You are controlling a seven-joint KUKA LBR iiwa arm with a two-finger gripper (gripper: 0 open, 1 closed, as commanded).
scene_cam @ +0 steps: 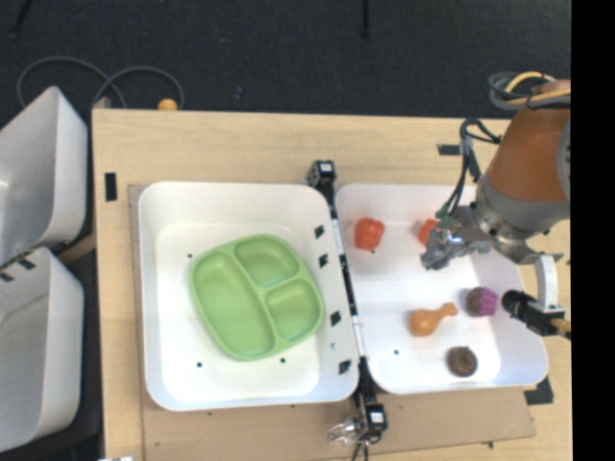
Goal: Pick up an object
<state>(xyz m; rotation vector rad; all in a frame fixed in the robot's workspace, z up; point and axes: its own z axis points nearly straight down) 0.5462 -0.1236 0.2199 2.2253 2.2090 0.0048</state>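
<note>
While gripper point(442, 249) hovers, bin point(384, 368) holds toys.

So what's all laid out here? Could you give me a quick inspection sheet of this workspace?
Surface: wooden bench bearing a left bin and a right bin, both white.
Job's things: in the right bin, a red piece, an orange piece, a purple piece, a brown piece; another red piece sits by the gripper.
Clutter: green divided plate in the left bin.
Grippers: gripper low over the right bin; grip unclear.
Cables: a loop on the dark floor.
Surroundings: white containers at left.
</note>
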